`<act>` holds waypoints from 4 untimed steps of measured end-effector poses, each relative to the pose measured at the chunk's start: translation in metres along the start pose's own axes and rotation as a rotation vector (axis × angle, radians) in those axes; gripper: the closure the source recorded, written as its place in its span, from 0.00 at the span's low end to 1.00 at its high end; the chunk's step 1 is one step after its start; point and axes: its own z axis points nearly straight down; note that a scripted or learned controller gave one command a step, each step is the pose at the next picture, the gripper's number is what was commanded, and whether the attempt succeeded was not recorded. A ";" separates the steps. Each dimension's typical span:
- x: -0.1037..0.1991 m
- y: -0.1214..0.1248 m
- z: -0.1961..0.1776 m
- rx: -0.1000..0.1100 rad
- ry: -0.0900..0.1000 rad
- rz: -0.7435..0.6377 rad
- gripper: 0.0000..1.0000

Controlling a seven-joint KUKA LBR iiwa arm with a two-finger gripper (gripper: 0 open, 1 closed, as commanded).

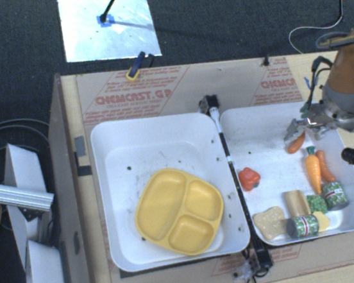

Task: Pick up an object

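Jaws of the gripper are seen low over the right bin, near its far right part, and a small orange piece lies right at their tips. Whether the piece is pinched between them or merely touched cannot be told; the metal parts blur together there.

The small orange piece is taken as the likely target. It lies just below and slightly left of the jaws, its long axis slanted, running from lower left to upper right. A carrot lies a little further below the jaws, long axis nearly upright in the view, with a second orange stick pressed against its right side. A red pepper-like toy sits well to the lower left of the jaws, alone on bare white floor.

Further below, a crowded cluster is found: a tan cylinder, a green can and a bread-shaped piece. Room around the small piece is judged fair on its left and tighter toward the bin wall on its right. The floor is smooth and shallow, so sliding under a poor pinch is a risk.
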 end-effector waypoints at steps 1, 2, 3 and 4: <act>0.001 0.010 0.026 -0.003 -0.001 -0.003 0.00; 0.000 0.011 0.014 -0.007 -0.003 -0.007 1.00; 0.058 0.019 -0.039 -0.006 0.000 -0.003 1.00; 0.120 -0.002 -0.053 -0.003 0.002 -0.003 1.00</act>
